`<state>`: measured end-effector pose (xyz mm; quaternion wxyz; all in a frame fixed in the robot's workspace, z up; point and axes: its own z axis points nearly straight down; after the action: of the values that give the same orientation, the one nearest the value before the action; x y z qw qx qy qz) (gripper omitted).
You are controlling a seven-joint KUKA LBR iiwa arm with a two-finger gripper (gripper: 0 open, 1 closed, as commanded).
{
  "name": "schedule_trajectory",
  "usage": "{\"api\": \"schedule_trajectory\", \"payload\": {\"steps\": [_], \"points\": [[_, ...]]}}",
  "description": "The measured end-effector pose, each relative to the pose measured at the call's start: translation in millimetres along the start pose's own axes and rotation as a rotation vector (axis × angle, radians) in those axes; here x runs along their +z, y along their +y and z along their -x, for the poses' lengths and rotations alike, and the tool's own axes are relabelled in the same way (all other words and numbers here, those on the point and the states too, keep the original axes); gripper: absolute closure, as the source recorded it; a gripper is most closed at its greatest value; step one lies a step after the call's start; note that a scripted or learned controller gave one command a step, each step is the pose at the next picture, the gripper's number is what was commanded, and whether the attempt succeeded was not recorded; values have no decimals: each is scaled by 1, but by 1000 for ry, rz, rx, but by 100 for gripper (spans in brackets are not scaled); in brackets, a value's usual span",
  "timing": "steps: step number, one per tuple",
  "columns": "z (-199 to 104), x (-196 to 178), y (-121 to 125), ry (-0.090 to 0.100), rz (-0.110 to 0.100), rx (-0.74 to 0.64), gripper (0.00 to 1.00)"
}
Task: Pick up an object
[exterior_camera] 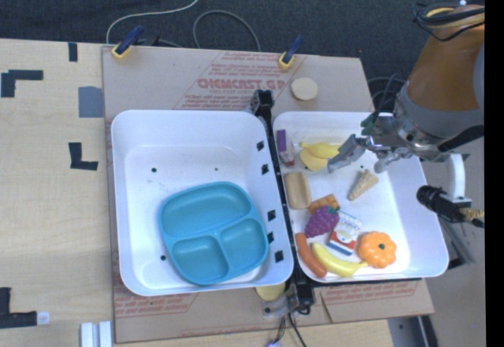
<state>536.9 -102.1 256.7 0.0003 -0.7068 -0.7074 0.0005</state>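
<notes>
The arm comes in over the right bin (431, 259), and its pincer (364, 155) hangs above that bin's upper half with its two fingers spread wide and nothing between them, so the step in hand looks like the approach: picking a target and lining up, with no grasp made yet. Taking the yellow banana-like toy (319, 155) as the landmark, the nearer dark finger (346, 154) lies just beside its right end, while the other finger (386, 159) sits well to the right of it. That yellow toy is the likeliest target; it lies near the bin's upper left, close to the divider between the bins, and its long axis runs roughly left to right, with its right end pointing toward the pincer. A small purple bottle (283, 150) stands just left of it, a tan bread-like piece (297, 190) lies below it, and a pale cone (361, 185) rests below and to the right, slanting up to the right. Farther below are purple grapes (320, 221), a second banana (337, 260) and an orange pumpkin (376, 249). The next move, as I judge it, calls for shifting left so the fingers straddle the toy across its short width, then descending and closing; the crowding bottle is the risk. The blue divided tray (213, 231) lies well to the lower left, in the left bin (126, 180) on the counter (47, 204).
</notes>
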Motion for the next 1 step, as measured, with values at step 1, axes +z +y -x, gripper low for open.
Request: {"api": "schedule_trajectory", "payload": {"steps": [1], "points": [[5, 100, 26, 1, -4, 0, 0]]}}
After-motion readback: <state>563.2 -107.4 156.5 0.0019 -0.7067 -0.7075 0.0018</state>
